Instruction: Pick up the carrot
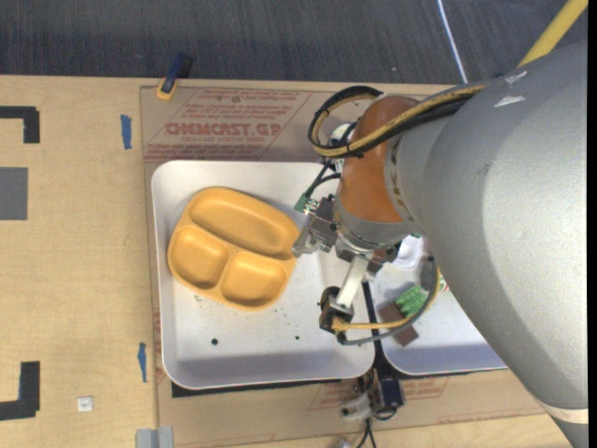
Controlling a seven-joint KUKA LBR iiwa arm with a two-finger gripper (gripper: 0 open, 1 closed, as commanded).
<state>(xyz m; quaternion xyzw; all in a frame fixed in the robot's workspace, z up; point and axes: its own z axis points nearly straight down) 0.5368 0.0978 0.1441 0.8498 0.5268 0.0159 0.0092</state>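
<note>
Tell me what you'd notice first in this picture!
The huge grey robot arm with its orange band reaches in from the right, over the right bin. The yellow three-part plate lies in the left white bin. A small green thing peeks out beside the arm.

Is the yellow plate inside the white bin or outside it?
Inside. The yellow plate lies on the floor of the left bin, within its white rim.

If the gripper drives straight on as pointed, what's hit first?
Probably the bare floor of the left shallow white bin, beside the yellow three-compartment plastic plate; depth under the gripper is unclear.
</note>
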